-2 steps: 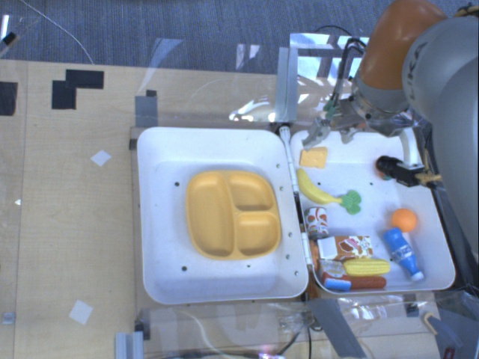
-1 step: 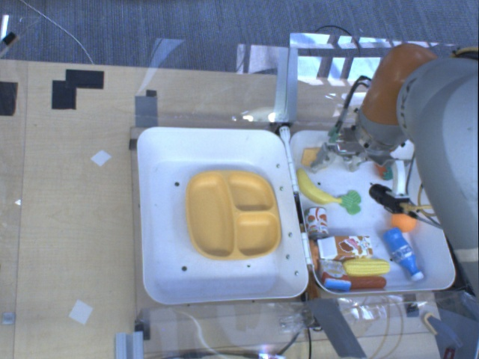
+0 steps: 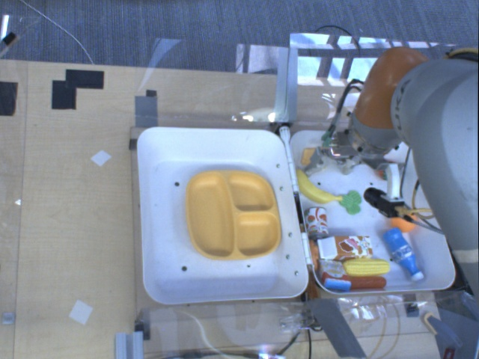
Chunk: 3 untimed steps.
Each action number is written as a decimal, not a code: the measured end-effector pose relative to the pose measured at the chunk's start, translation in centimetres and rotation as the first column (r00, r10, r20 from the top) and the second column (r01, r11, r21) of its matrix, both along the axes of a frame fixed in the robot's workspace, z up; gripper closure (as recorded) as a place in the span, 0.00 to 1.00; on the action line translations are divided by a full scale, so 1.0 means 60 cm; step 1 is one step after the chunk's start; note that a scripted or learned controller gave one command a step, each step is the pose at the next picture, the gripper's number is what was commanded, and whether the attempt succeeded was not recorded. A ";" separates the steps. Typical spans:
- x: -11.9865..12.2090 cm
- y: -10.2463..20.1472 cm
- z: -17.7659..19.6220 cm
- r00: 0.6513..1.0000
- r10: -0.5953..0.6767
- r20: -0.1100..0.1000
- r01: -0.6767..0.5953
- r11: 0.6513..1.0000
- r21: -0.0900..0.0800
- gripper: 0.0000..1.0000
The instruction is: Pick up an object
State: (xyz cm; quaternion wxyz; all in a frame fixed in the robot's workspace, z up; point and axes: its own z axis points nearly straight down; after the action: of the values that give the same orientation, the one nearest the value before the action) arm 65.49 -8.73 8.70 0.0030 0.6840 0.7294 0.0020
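Grey arm — right bin (image 3: 443, 274) | pincer (image 3: 334, 154) — grip unclear | banana (image 3: 316, 191) below

The desk (image 3: 67, 223) is pale wood with a clear sheet laid over it, and it carries two shallow white bins side by side. The right bin (image 3: 441, 271) lies directly beneath the claw (image 3: 334, 153), which hangs over that bin's far part. The left bin (image 3: 161, 223) sits beside the claw, on its left in the camera view, its rim touching the right bin's rim. Well off to the claw's left, black angular marks (image 3: 75, 87) lie flat near the desk's far edge, and small pale squares (image 3: 100, 158) dot the wood.
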 end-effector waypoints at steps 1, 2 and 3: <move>0.006 0.000 0.026 1.000 0.008 0.011 -0.008 1.000 -0.003 1.00; 0.006 0.001 0.025 1.000 0.009 0.010 -0.009 1.000 -0.003 0.00; 0.002 -0.010 0.000 0.993 -0.120 0.000 0.120 0.993 0.002 0.00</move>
State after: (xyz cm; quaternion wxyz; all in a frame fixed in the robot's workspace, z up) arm 65.58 -9.32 8.72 0.0024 0.7267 0.6870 0.0027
